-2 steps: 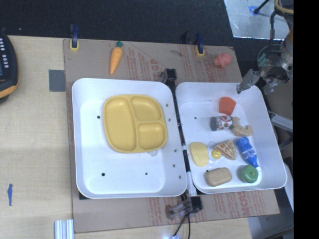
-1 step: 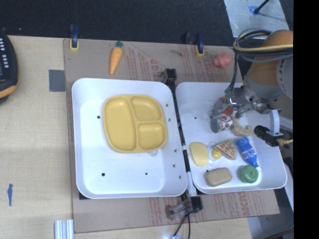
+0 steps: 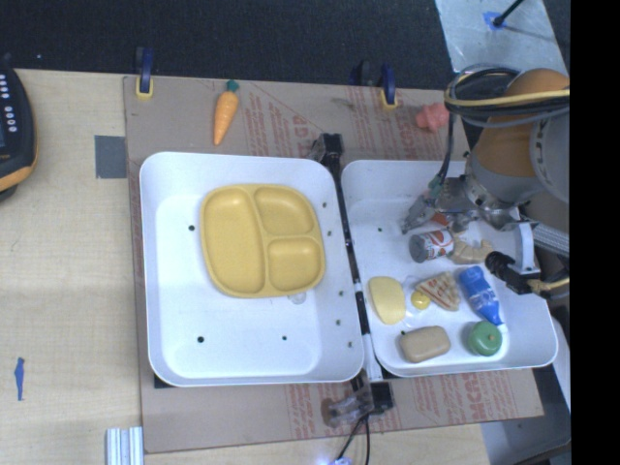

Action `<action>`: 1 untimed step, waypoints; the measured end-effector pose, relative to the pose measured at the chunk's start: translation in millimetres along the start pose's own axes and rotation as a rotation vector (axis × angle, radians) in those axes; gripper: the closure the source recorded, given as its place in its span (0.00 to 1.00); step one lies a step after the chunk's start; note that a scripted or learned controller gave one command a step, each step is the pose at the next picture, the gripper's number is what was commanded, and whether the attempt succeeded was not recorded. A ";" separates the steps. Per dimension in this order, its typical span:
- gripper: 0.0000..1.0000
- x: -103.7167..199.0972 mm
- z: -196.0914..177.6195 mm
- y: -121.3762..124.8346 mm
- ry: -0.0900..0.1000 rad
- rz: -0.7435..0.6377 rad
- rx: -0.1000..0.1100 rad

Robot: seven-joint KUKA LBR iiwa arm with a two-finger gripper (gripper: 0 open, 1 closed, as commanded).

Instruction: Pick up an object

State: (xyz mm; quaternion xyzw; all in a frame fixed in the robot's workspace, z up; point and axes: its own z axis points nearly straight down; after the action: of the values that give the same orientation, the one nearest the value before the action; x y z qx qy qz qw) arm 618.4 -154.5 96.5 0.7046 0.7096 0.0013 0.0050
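Poised low in the right-hand shallow white bin (image 3: pixel 387 177), the end effector (image 3: pixel 438 213) hung at about twelve o'clock among that bin's objects, just above a small grey-and-red can lying on its side (image 3: pixel 431 246). Whether it was open or closed, and whether it gripped anything, I could not tell; the grey arm with its orange band (image 3: pixel 509 134) crowded the spot. Spread below towards six o'clock lay a pale yellow soft block (image 3: pixel 387 299), a tan striped wedge (image 3: pixel 441 291), a blue bottle-like piece (image 3: pixel 479 294), a green round ball (image 3: pixel 484 338) and a tan oblong bread-like lump (image 3: pixel 424 343). Over at nine o'clock, the left white bin (image 3: pixel 174 356) held a yellow divided plastic plate (image 3: pixel 262 239). Judging by this, the step in hand was the descent onto a candidate, probably the can. Next would come a firm closing on it and a straight lift, taking care not to nudge the beige piece (image 3: pixel 472 252) touching it at three o'clock.
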 end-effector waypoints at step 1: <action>0.00 -35.9 4.6 -39.2 0.005 0.006 0.015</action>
State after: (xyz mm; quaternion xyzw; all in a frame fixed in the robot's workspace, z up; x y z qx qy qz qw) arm 579.5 -190.6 91.8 0.7068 0.7074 -0.0025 -0.0022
